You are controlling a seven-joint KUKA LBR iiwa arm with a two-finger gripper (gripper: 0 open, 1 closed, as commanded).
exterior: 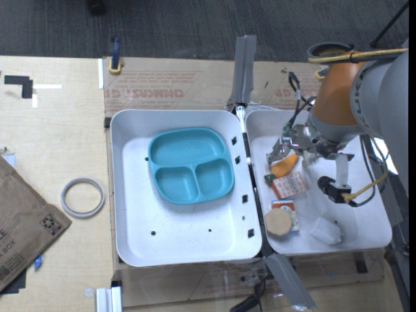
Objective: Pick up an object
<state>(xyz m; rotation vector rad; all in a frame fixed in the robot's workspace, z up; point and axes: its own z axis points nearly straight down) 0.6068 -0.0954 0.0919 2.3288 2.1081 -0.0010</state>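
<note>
My gripper (284,149) hangs low in the upper left part of the right bin (374,236). Just below it, touching or nearly so, lies an orange carrot-like object (285,167). A red and white packet (290,185) lies a little nearer the front. Closer still are a round tan disc (279,223), which rests on a small red-topped carton (290,208), and a clear plastic piece (325,231). The grey arm with its orange band (335,96) comes in from the right and hides the bin's back right part.
A blue divided plate (192,166) lies in the left bin (130,239). The two bins meet at a wall (249,174) just left of the gripper. On the bench to the left are a grey tape roll (82,196) and a brown cardboard box (19,229). Cables (351,190) hang off the wrist.
</note>
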